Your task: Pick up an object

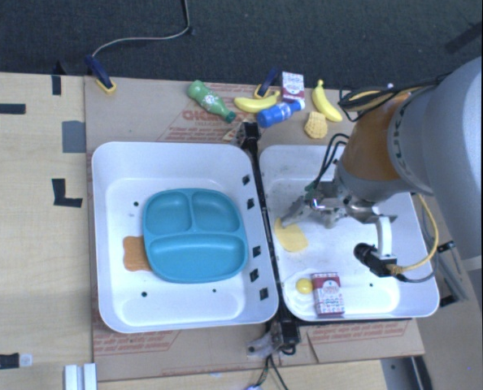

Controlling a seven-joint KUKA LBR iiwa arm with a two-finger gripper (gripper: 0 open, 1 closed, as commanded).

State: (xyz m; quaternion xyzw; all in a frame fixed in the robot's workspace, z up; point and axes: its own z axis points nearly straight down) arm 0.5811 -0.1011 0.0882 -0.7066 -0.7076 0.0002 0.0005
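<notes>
Two white bins on the bench [30, 218]. Left bin [111, 169]: blue divided plate [195, 236] lying over a tan piece [132, 253]. Right bin [412, 299]: pale yellow object [291, 237], small yellow item [304, 285], red-and-white carton [328, 293], all loose for picking. Gripper [294, 211] is low just above the yellow object, likely its target; whether the fingers are spread or pressed together cannot be told. Spare toys, including bananas [256, 102], sit behind the bins.

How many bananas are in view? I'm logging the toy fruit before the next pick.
2. One banana lies on the cardboard behind the bins, beside the blue bottle; the other banana lies further right, next to the corn piece. The arm may hide more.
</notes>
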